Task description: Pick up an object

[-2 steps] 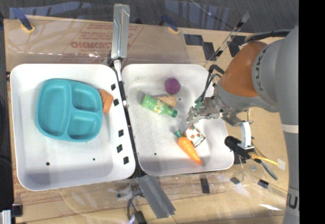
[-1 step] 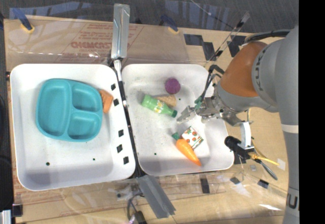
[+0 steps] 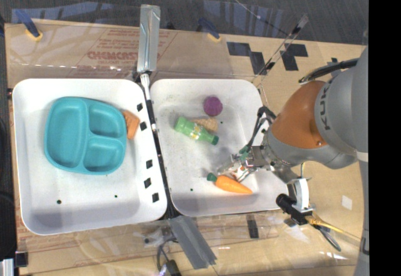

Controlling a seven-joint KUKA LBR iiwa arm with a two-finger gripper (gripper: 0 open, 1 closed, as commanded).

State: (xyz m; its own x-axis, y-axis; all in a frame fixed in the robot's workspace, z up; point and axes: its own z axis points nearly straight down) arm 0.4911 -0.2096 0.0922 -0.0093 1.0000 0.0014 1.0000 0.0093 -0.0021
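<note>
Risk of a glancing miss: end effector point(image 3: 241, 168) low in the right bin point(image 3: 188, 199), opening hard to tell and nothing visibly held, just above the carrot point(image 3: 233, 185) lying near the near wall, likely to roll aside if nudged

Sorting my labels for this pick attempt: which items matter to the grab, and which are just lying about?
In play: gripper, low in the right bin; toy carrot beside it.

Lying about: green bottle, purple ball, teal divided plate, orange piece at the plate's edge.
</note>
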